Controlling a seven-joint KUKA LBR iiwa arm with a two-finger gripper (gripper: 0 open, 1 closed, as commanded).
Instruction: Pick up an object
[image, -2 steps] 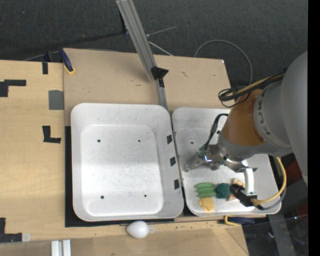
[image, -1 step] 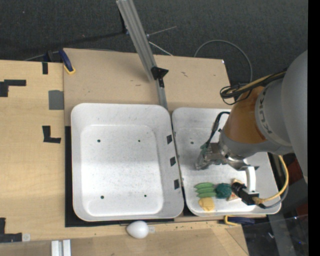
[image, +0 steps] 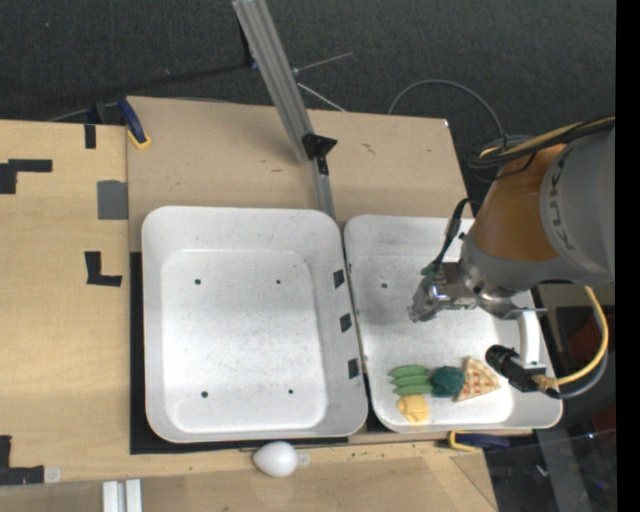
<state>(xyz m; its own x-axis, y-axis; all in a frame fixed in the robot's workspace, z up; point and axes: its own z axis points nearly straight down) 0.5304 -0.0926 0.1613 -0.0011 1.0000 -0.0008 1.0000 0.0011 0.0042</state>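
**Pincer hangs over the right bin, toys lying below it in the frame**

The grey arm with its orange band comes in from the right of the frame and bends down over the right bin (image: 400, 240). Its pincer (image: 424, 305) sits above the middle of that bin's white floor, pointing toward the lower left. From here it is too small and dark to tell whether it is released or clenched, and I can see nothing caught in it.

The things to pick lie in a small cluster along the bin's lower edge, well apart from the pincer and toward the bottom of the frame. There is a green pea pod (image: 408, 376), a yellow toy (image: 413, 407) just under it, a dark green broccoli piece (image: 447, 380) beside them, and a pizza slice (image: 479, 380) at the right end of the row, touching the broccoli.

The left bin (image: 240, 320) fills the centre of the frame. On the wooden tabletop (image: 60, 300), just outside that bin's lower edge, rests a white egg (image: 275, 459).
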